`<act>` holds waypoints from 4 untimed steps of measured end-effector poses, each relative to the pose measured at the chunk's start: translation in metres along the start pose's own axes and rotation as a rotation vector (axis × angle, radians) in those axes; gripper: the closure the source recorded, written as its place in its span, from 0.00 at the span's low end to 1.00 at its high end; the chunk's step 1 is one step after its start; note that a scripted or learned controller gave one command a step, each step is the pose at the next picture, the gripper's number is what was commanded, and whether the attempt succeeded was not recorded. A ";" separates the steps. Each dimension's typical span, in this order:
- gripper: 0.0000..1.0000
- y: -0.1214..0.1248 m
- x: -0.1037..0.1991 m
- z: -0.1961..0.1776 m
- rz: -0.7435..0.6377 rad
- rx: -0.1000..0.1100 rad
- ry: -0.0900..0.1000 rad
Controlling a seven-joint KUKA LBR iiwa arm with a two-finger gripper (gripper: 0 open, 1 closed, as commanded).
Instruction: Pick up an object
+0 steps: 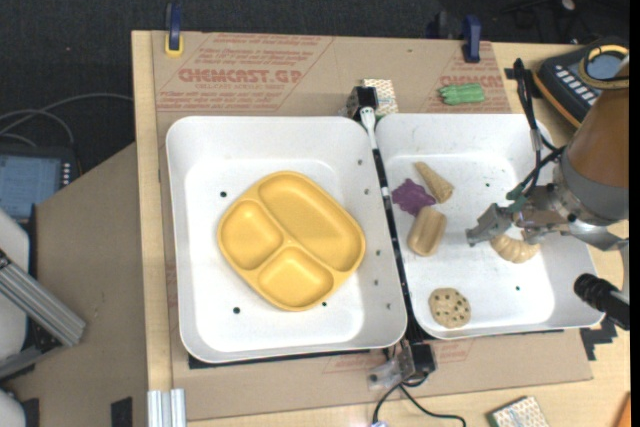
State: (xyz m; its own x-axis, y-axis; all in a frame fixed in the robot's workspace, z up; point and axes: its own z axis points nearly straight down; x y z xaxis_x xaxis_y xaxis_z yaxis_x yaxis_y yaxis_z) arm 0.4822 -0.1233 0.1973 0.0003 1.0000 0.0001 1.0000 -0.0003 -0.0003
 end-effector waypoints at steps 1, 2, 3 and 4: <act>0.00 0.042 -0.043 0.111 0.000 -0.008 -0.001; 0.00 0.101 0.005 0.112 -0.001 -0.003 -0.001; 0.00 0.140 0.030 0.112 -0.001 -0.002 -0.001; 1.00 0.140 0.031 0.103 -0.002 -0.003 -0.001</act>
State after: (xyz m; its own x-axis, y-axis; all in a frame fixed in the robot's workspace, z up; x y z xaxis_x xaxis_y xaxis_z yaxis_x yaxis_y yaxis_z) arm 0.6219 -0.0926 0.0947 -0.0015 1.0000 -0.0008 1.0000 0.0015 0.0026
